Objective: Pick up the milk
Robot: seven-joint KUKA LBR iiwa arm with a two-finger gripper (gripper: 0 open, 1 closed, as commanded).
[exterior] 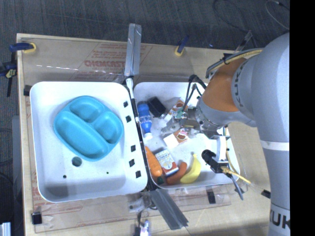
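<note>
Two bins: left bin held one blue tray; right bin held milk, banana (clutter). I couldn't tell gripper state.

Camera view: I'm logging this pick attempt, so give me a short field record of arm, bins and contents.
arm: grey KUKA arm with orange band, over the right bin
gripper: low among the items, finger state unclear
left white bin: blue sectioned plastic tray
right white bin: blue-capped clear bottle, small black block, orange carrot, yellow banana, small carton with orange-red print
milk: not surely identifiable
</note>
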